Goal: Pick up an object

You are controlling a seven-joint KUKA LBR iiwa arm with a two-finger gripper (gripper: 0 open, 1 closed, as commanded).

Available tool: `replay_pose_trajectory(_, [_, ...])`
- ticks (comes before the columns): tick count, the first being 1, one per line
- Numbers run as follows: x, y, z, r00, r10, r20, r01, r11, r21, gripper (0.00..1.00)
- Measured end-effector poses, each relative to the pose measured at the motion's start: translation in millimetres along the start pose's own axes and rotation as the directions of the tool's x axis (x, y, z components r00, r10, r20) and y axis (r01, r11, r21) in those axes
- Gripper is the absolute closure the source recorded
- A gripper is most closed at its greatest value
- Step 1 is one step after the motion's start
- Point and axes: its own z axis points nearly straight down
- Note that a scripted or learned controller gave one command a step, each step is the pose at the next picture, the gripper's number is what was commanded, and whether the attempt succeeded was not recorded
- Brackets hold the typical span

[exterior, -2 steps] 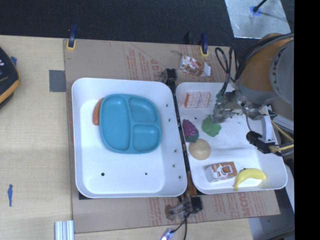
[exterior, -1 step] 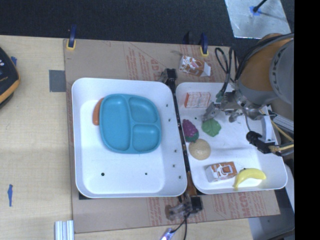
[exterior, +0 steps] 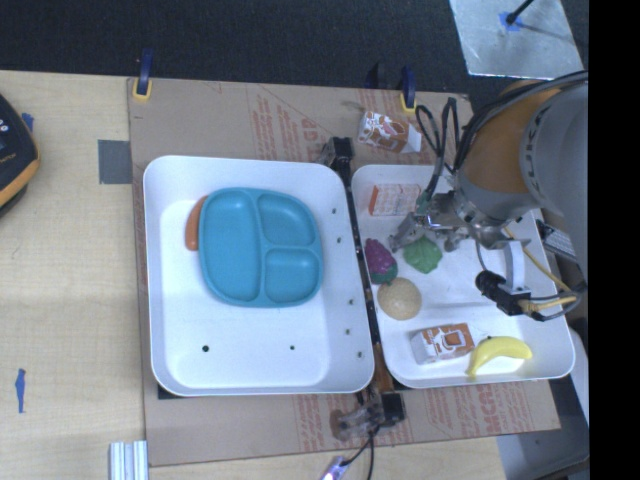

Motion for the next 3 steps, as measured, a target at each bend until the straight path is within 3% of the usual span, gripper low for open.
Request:
replay_pose_trajectory(1, [6,17,-1,1.0,0.001,0.0,-0.001,1.0,-0.003,0.0])
replay_pose_trajectory(2, [16,50,-1,1.0,0.002,-0.002,-0.002,1.0,-0.003,0.0])
replay_pose_trajectory(3, [-30,50,-1,1.0,0.004,0.0,-0.004,1.0,-0.004,0.0])
